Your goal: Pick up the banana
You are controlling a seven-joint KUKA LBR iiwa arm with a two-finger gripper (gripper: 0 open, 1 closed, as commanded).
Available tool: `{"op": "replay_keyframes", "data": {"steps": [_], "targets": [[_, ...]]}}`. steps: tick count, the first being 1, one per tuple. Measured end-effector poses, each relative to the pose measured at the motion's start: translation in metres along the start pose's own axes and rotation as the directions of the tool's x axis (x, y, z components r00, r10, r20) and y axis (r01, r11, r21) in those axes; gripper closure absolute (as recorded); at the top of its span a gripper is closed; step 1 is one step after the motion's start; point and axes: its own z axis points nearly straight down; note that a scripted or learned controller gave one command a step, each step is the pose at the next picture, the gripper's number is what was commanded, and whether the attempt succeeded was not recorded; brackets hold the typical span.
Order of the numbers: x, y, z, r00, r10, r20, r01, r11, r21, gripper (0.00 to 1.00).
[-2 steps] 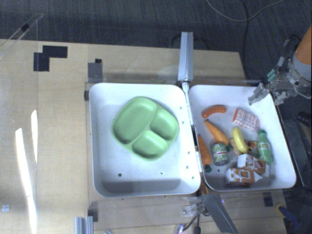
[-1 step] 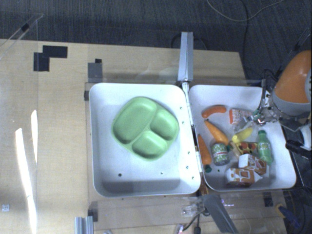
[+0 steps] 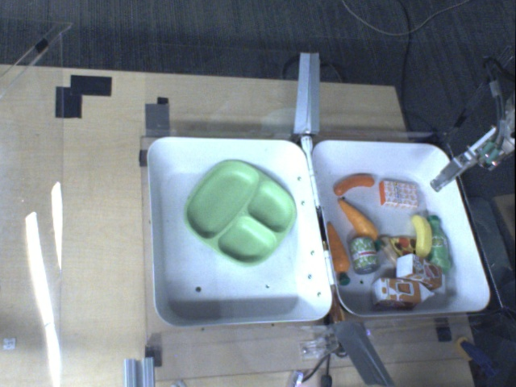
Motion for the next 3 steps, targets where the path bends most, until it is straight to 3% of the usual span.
{"op": "replay_keyframes", "data": {"steps": [1,2,3], "targets": [[0.016,-0.027,0.167,0.99,-0.144,-0.002,0.144,0.99,0.001,0.0],[0.015,-0.024,0.154,0.99,-0.143,0.003,0.143,0.99,-0.005,1.0],[0.058,0.025,0.046,0.999,-0.049,-0.001,0.049,0.999,0.0,1.0]]}}
